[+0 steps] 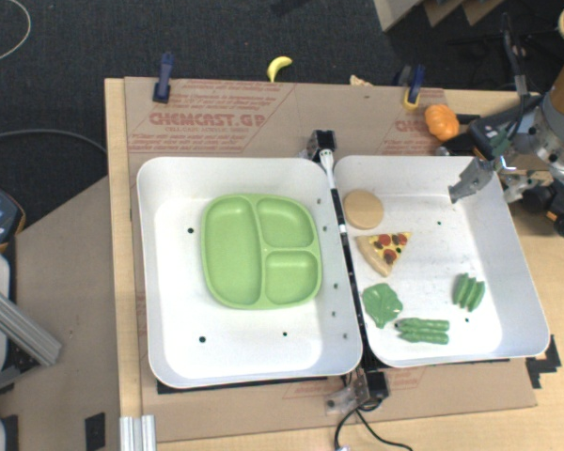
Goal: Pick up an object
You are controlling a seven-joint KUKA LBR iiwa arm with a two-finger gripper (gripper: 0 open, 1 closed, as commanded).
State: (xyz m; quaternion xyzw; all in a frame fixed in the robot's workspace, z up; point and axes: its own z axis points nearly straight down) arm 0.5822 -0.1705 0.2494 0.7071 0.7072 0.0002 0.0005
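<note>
Lying in the middle of the left bin (160, 252) is a green divided plate (260, 250) with three compartments, nothing in any of them. A black clip (322, 143) sits at the far end of the seam where the two bins meet.

Across the seam, the right bin (508, 252) holds the toy food. A round tan cookie (364, 209) lies near the bin's far left corner, and a pizza slice (385, 249) lies just beside it toward the near edge. Closer to the near left corner lies a leafy green piece (382, 303), with a green bean pod (422, 330) next to it along the near edge. A bunch of green beans (468, 291) lies apart from these, toward the bin's right edge.

At the far right corner of that bin the gripper (470, 182) hangs over the rim, with nothing between its fingers; whether the jaws are apart or together cannot be told.

An orange toy (441, 121) rests on the cardboard beyond the right bin's far edge.
</note>
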